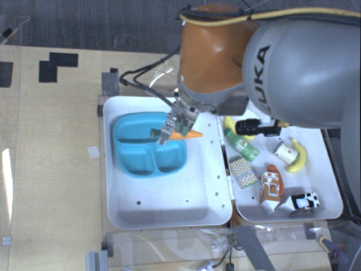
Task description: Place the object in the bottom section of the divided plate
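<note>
The gripper (169, 130) hung over the right rim of the divided plate (148, 143), a smooth, glossy blue plastic dish with rounded corners, one long upper section and two smaller lower ones. Its metal fingers (167, 132) pointed down and to the left, set narrow around the carrot (188, 134), a small, tapered orange piece with a green tuft at its thick end. The carrot's thick end sat between the fingers, and its pointed tip stuck out to the gripper's right, past the plate's edge. The green tuft showed just left of the fingers, above the ridge between the plate's sections.

Below the gripper lay the plate's two lower sections, and under the plate the flat floor of the left white bin (169, 208), matte and dotted with small holes. Well to the gripper's right, the right bin (330, 168) held a curved yellow banana (299, 157), a green bottle (241, 145), a black marker (256, 129) and a printed carton (272, 186).
</note>
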`<state>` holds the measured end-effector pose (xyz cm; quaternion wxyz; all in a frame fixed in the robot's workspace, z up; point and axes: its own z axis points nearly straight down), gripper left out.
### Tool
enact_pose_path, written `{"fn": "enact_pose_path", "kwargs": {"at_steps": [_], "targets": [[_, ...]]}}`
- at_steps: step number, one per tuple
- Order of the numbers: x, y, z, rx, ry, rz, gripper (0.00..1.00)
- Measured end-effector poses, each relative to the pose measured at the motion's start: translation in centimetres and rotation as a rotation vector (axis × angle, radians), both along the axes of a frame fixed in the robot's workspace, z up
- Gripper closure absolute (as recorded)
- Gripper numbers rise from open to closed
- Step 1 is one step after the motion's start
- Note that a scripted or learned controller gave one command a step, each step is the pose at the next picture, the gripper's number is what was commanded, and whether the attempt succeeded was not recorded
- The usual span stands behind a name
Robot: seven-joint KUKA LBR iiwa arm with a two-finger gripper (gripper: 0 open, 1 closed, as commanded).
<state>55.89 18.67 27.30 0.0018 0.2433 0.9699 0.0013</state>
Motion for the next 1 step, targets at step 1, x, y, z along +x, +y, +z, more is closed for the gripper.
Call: {"fn": "enact_pose_path", "kwargs": {"at_steps": [1], "targets": [[0.03, 0.01, 0.06, 0.001, -0.001, 0.0, 0.0]]}}
